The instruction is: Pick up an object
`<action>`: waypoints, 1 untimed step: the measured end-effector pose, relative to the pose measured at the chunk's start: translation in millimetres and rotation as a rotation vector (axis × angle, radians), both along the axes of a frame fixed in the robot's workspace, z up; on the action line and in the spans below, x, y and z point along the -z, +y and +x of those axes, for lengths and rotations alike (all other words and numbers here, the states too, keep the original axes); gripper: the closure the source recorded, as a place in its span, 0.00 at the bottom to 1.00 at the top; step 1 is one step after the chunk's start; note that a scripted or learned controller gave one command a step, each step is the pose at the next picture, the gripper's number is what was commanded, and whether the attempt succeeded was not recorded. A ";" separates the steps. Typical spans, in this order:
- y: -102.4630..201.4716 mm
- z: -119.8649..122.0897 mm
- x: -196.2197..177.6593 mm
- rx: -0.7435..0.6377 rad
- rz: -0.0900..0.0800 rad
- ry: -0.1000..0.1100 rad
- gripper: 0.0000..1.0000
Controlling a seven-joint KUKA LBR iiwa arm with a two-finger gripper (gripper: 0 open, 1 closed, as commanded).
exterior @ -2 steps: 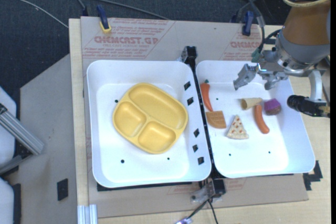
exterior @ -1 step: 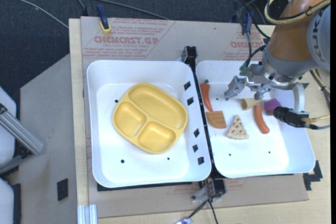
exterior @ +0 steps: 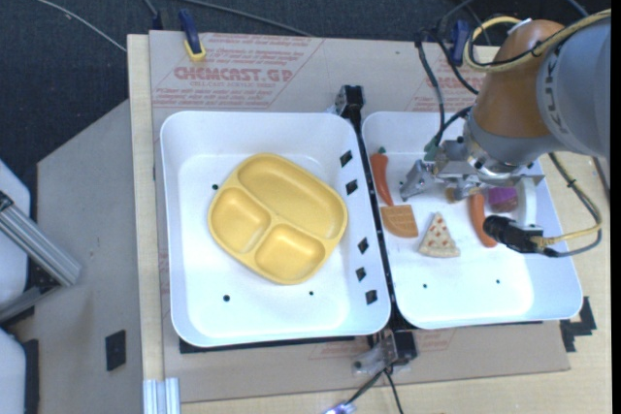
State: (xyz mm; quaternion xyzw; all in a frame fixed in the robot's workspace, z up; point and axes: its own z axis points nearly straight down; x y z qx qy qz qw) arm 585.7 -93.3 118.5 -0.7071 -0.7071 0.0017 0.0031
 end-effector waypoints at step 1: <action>-0.1 1.9 19.6 0.000 -0.002 -0.012 0.00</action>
